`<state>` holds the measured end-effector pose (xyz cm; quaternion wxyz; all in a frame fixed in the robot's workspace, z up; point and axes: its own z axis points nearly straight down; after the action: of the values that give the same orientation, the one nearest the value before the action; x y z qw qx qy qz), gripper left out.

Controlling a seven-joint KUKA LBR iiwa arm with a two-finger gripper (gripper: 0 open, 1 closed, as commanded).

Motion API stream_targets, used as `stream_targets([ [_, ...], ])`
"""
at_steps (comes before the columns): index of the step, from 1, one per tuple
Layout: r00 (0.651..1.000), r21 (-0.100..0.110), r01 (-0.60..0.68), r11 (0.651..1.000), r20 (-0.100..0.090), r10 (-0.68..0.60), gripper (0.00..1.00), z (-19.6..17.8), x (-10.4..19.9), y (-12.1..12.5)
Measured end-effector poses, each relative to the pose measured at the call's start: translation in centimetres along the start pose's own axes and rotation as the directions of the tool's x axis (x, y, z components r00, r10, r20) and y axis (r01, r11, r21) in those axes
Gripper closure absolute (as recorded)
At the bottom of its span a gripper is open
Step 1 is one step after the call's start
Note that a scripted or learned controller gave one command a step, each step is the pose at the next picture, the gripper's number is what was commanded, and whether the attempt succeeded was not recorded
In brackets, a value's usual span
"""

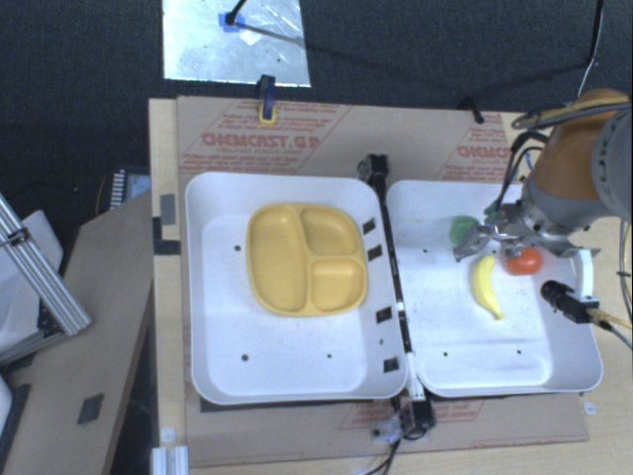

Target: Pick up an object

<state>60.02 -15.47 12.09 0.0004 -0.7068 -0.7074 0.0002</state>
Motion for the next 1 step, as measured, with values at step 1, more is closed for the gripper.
stream_targets([
  [1, 1.0, -0.001, 0.0, 1.0, 0.0, 0.0, 0.0, 3.75, 0.05, 0.07],
])
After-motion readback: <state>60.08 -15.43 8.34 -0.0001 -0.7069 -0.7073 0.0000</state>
